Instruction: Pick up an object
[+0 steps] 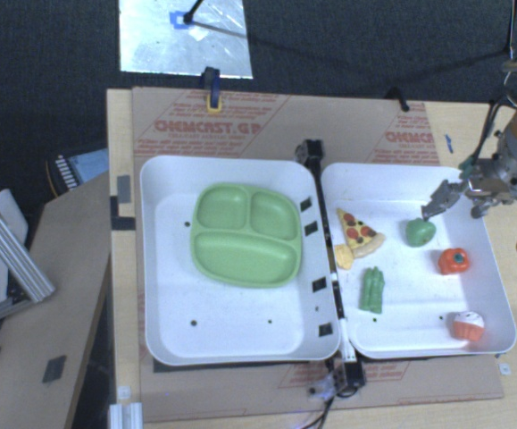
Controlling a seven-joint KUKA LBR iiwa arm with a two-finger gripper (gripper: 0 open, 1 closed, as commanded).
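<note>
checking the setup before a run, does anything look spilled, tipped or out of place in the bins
Nothing stands out. The green three-compartment plastic plate sits flat in the left white bin. The toy pizza slice, green round toy and other toys lie apart inside the right white bin.

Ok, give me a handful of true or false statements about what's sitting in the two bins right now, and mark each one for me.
1. The green divided plate lies in the left bin. True.
2. The pizza slice lies on the green divided plate. False: it lies in the right bin, near the divider between the bins.
3. The gripper is over the right bin, just above and right of the green round object. True.
4. The orange round object sits in the left bin. False: it sits in the right bin, right of the green round object.
5. The green bundle lies below the pizza slice in the camera view. True.
</note>
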